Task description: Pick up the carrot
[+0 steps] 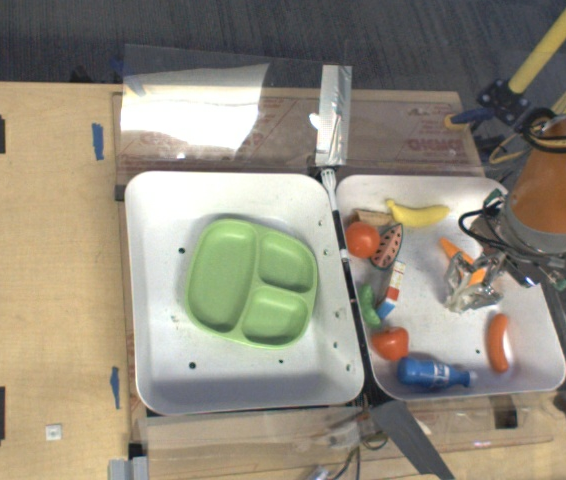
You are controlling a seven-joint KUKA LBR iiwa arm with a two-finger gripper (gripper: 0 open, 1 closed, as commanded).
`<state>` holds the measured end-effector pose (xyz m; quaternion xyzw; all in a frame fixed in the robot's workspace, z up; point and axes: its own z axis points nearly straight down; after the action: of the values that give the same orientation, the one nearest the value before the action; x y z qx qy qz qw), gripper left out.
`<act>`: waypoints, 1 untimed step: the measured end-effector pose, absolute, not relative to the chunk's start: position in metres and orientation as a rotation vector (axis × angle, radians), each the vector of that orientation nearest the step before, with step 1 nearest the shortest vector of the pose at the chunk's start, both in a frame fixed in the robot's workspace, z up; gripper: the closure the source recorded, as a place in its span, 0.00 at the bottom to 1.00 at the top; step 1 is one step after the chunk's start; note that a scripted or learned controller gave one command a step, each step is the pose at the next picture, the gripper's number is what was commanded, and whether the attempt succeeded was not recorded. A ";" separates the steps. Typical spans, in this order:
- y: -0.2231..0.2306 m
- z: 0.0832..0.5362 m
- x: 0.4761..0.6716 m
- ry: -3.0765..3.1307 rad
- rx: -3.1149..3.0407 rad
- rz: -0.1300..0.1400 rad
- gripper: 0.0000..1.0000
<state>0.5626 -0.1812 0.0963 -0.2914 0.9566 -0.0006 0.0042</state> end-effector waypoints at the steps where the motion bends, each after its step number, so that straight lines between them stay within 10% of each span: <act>1: -0.113 0.092 0.512 2.786 -1.426 -0.010 1.00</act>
<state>0.5118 -0.1128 0.0916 -0.4557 0.8901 -0.0033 0.0060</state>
